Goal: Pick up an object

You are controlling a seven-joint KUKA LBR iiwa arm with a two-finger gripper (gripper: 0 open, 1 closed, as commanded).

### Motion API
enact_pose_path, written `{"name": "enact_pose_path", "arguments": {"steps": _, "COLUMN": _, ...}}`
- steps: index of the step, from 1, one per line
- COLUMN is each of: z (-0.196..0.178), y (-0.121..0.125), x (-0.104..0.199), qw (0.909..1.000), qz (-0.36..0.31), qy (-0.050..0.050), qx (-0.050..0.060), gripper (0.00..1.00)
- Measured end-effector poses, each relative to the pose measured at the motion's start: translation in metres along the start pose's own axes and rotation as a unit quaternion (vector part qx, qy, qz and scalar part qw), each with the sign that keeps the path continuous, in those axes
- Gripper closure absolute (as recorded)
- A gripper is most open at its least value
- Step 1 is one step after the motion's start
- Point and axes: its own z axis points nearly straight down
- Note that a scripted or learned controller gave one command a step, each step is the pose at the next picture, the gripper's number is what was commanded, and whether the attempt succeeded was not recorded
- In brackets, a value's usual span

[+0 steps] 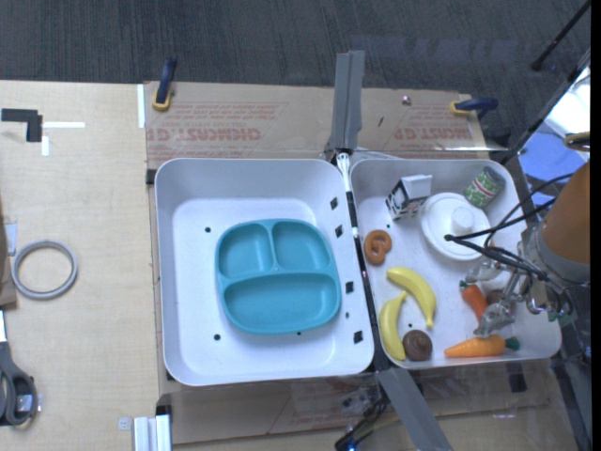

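Reaching is the step in hand, as I judge it: the gripper (495, 316) sits low in the right bin (376, 178), at its right side, among the food toys. Its metal tip lies just above the carrot (479, 347) and beside a small orange piece (473, 301); whether it is closed on anything I cannot tell, since cables and the wrist blur that spot. No object can be seen lifted. The next move, I think, calls for settling squarely over one item, most likely the carrot or the orange piece, closing on it, then rising clear of the bin wall.

The right bin also holds two bananas (414, 290), a brown ball (417, 345) touching the lower one, a doughnut (377, 245), a white dish (452, 222), a small box (409, 195) and a green can (484, 186). The left bin (178, 280) holds a teal tray (278, 276) with three compartments, lying flat near the middle.
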Motion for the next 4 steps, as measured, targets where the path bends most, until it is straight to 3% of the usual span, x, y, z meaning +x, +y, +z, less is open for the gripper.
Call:
{"name": "enact_pose_path", "arguments": {"steps": 2, "z": 0.000, "y": -0.001, "x": 0.000, "qw": 0.9999, "qz": -0.011, "qy": -0.001, "qx": 0.000, "gripper": 0.00}}
{"name": "enact_pose_path", "arguments": {"steps": 3, "z": -0.007, "y": 0.000, "x": 0.001, "qw": 0.9999, "qz": -0.012, "qy": 0.004, "qx": -0.001, "gripper": 1.00}}
{"name": "enact_pose_path", "arguments": {"steps": 4, "z": -0.113, "y": 0.033, "x": -0.020, "qw": 0.9998, "qz": 0.016, "qy": 0.013, "qx": -0.002, "gripper": 1.00}}
